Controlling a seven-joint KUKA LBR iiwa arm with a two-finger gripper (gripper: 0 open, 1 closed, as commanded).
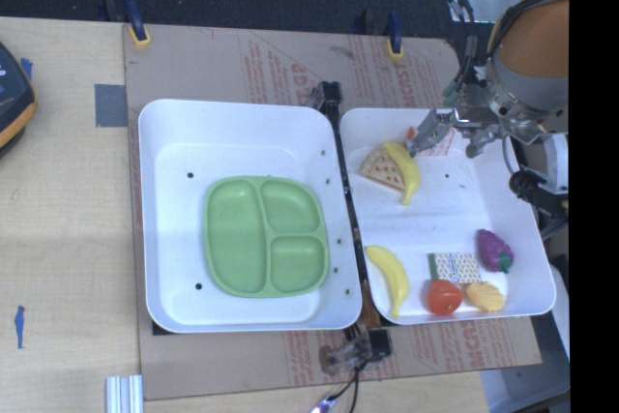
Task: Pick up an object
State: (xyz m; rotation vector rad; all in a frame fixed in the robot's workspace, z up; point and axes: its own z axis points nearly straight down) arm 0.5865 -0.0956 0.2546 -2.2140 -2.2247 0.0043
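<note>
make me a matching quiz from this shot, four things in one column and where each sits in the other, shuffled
Things:
1. green tray
2. waffle
3. tomato
4. purple toy

Places:
A. right bin, far end, beside a banana
B. left bin, middle
C. right bin, by its right wall
D. right bin, near edge, beside a yellow toy

Pairs: 1-B, 2-A, 3-D, 4-C

A pale wooden desk (58,237) carries a brown cardboard sheet (271,63) held by blue clamps (135,19). Two white bins (160,208) sit side by side on the sheet.
</note>
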